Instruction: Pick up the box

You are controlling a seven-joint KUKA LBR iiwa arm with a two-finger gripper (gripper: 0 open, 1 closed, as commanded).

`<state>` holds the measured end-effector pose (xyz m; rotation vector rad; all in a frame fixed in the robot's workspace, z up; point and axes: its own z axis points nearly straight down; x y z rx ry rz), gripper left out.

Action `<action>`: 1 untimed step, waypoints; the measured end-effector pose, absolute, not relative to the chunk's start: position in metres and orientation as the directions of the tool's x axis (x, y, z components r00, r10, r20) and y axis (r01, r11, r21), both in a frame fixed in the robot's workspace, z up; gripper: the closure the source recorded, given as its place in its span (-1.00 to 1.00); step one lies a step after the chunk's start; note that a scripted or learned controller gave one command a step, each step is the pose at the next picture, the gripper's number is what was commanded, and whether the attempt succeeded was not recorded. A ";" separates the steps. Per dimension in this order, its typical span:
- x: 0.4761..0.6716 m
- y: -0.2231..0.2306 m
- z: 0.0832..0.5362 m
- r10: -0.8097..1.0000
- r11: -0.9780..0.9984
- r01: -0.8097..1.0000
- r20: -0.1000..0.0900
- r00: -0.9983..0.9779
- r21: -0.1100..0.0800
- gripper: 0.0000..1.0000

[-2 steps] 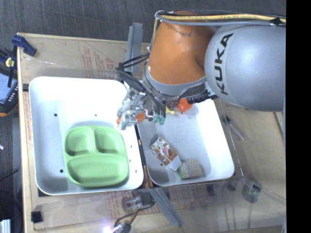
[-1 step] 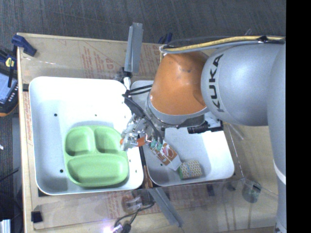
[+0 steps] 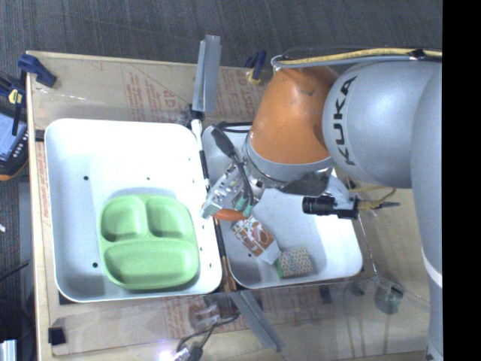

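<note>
A small white box (image 3: 254,238) with red and brown print lies tilted near the front left of the right bin (image 3: 342,265). My gripper (image 3: 224,196) hangs over that bin's left wall, just above and to the left of the box. A thin orange item (image 3: 228,215) lies right under the gripper, between it and the box. The big grey and orange wrist (image 3: 297,122) hides the back of the right bin.
A green speckled block (image 3: 294,262) lies to the right of the box near the bin's front wall. In the left bin (image 3: 68,201) sits a green divided plate (image 3: 148,243). A dark spoon-like item (image 3: 223,143) lies at the right bin's back left.
</note>
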<state>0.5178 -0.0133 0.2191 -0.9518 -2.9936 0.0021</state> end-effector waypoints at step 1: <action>0.576 -0.003 0.270 0.404 0.915 0.404 0.000 -0.915 0.000 1.00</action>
